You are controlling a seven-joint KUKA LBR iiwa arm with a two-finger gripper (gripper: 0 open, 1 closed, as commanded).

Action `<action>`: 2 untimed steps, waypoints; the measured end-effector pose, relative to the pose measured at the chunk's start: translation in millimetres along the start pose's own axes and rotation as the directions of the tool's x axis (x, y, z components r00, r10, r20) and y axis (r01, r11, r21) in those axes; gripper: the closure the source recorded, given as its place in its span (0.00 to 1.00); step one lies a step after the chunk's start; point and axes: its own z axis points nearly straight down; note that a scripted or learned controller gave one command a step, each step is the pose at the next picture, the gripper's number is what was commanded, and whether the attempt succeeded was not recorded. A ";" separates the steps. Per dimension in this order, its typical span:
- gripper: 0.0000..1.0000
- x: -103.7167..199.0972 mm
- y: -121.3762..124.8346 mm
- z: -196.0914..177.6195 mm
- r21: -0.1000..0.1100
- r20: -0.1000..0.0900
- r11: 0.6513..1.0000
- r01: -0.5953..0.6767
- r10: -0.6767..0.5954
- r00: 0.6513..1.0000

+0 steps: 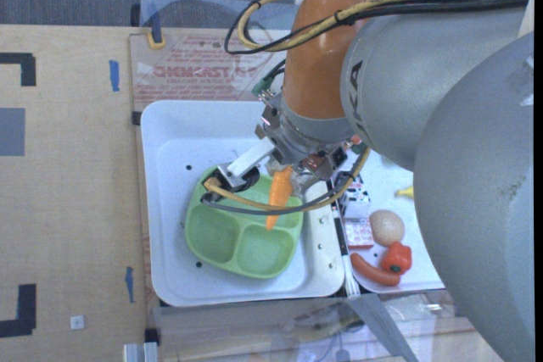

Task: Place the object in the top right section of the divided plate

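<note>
Red print on the cardboard sheet (197, 72) behind the left bin (161, 182) is partly readable as "CHOKING"; remaining letters blurred. Small card (357, 231) in the right bin: red marking, illegible

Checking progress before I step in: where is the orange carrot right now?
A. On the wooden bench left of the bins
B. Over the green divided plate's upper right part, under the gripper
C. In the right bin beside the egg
B: the carrot hangs over the upper right of the divided plate, just below the gripper.
</note>
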 end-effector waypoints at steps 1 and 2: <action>1.00 17.3 -71.7 0.4 -0.001 0.000 0.880 0.475 -0.475 0.880; 0.00 17.1 -71.0 0.4 -0.001 0.000 0.880 0.475 -0.475 0.880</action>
